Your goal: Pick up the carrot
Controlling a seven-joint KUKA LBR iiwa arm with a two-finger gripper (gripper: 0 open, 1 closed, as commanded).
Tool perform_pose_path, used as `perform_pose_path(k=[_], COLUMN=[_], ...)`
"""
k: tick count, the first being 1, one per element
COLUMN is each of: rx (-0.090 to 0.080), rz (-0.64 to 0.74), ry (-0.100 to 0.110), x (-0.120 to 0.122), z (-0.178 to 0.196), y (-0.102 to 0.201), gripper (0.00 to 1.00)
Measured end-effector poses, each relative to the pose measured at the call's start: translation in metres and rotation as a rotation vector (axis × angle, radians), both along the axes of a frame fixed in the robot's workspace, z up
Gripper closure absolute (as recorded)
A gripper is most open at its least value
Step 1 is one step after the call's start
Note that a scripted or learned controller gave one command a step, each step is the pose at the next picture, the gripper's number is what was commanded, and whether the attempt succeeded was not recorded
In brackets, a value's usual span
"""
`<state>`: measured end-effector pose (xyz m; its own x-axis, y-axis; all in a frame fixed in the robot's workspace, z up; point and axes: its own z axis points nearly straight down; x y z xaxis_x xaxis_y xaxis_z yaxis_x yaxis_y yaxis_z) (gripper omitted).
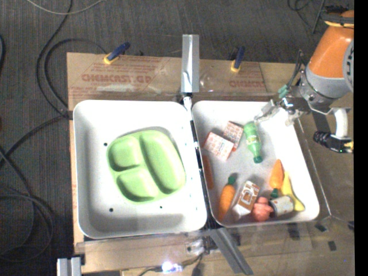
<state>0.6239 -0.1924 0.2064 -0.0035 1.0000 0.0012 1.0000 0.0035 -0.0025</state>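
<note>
A shallow white plastic bin [86,171] is sitting on the left of the bench, holding a lime-green sectioned tray [146,164] with three hollows. Just beside it, across a narrow seam, its twin, the right white bin [307,171], is carrying the clutter.

Going rightwards inside that bin: an orange toy carrot with a green leafy top [227,195] is lying near the front left corner, its tip pointing toward the front edge and its green end toward the middle. Just beside it to the right, a small brown-and-white carton [247,197] is resting against a pink lumpy toy [262,209]. Farther back, two red-and-white snack boxes [221,144] are lying side by side, and a green plastic bottle [252,141] is slanting next to them. Toward the right wall, an orange tapered vegetable piece [277,174] and a yellow banana-shaped toy [290,194] are crowding a small dark can [282,206].

The two-finger gripper [275,108] is hovering over the back right part of the bin, near the bottle's top and well apart from the carrot. It is gripping nothing; how wide the jaws are standing I cannot tell.

Judging from this, the approach step is in hand. The next move is calling for travel toward the front left corner, then a descent with the fingers straddling the carrot's body, clear of the neighbouring carton.
</note>
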Motion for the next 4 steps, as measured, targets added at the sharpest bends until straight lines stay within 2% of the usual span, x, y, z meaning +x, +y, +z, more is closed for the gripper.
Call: perform_pose_path(k=[1,2,3,4], rx=[0.007,0.000,0.008,0.019], rz=[-0.195,-0.146,-0.048,0.168], ry=[0.006,0.002,-0.008,-0.030], x=[-0.066,-0.129,-0.091,-0.105], z=[-0.091,-0.061,-0.106,-0.109], y=[-0.024,0.039,0.005,-0.009], gripper=[0.00,0.00,0.00,0.00])
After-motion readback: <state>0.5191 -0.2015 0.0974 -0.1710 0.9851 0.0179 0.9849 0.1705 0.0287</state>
